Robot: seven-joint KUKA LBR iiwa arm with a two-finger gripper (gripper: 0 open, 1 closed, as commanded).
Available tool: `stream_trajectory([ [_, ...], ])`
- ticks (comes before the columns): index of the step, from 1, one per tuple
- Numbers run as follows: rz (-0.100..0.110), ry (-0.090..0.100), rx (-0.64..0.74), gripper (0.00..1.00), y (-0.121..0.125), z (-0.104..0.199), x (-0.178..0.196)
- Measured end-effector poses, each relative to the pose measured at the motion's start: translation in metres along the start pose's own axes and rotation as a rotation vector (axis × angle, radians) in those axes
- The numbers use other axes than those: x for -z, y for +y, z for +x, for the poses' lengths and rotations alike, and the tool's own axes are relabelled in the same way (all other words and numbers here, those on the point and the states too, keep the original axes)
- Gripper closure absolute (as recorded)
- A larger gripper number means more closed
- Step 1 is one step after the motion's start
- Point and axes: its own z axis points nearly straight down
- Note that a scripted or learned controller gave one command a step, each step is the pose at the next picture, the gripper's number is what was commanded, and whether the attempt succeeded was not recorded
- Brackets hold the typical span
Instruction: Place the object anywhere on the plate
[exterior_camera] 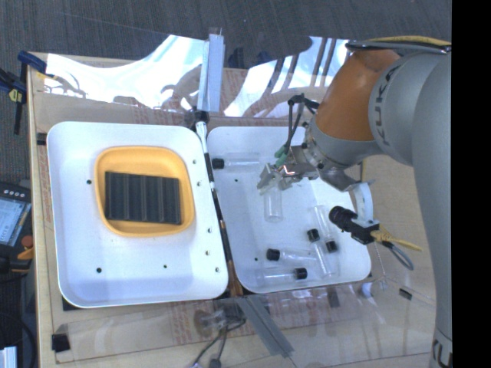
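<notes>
A yellow plate (pixel 143 163) with a dark ridged middle lies in the left white bin (pixel 77 259). Several clear vials with black caps are scattered in the right white bin (pixel 245 263). One capless-looking clear vial (pixel 272 206) lies near the bin's middle. My gripper (pixel 275 176) hangs just above that vial's upper end, over the right bin. Nothing shows clearly between its tips. The grey arm with its orange band (pixel 349 98) comes in from the right.
More capped vials lie at the right bin's upper left (pixel 232 161), along its front (pixel 288 273) and to the right (pixel 320 240). A metal bar (pixel 211 67) stands behind the bins. A dark divider strip (pixel 215 198) runs between them.
</notes>
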Motion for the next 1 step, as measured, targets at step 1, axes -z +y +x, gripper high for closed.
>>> stream_trajectory([
  [1,0.0,0.0,0.139,1.0,0.0425,0.0036,-0.0032],
])
